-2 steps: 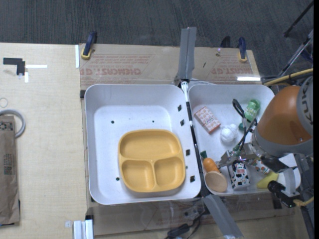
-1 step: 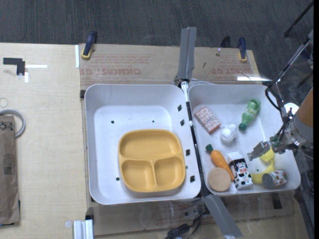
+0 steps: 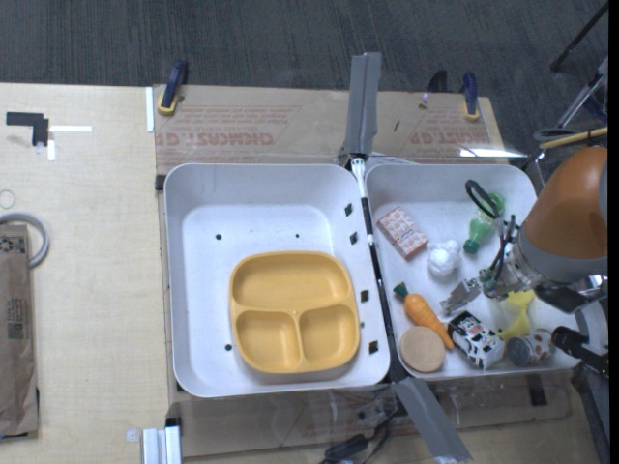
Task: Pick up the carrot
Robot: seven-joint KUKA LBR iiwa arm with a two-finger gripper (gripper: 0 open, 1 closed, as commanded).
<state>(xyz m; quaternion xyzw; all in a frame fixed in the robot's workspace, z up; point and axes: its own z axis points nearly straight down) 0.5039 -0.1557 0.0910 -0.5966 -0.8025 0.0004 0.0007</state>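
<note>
Yellow plate (image 3: 290, 309): lies in the left bin (image 3: 193, 259), well left of the carrot, across the wall between the bins; it is no obstacle.
Carrot (image 3: 427, 316): lies flat in the right bin (image 3: 435, 177), close to that middle wall, its thick end up-left and its thin end down-right.
Round wooden disc (image 3: 422, 349): just below the carrot and seemingly touching it; a finger coming down there could land on the disc and push the carrot aside.
Pink box (image 3: 401, 232): above the carrot, apart from it; little risk.
White ball (image 3: 443, 260): above and right of the carrot, apart.
Black-and-white toy (image 3: 477, 338): just right of the carrot's thin end; a grab placed too far right would likely catch it instead.
Gripper (image 3: 466, 293): hovers right of the carrot, above it, holding nothing; whether it is spread or closed I cannot tell.
Main risk: crowding, so a slightly off descent probably closes on a neighbour or rolls the carrot against the wall.
</note>
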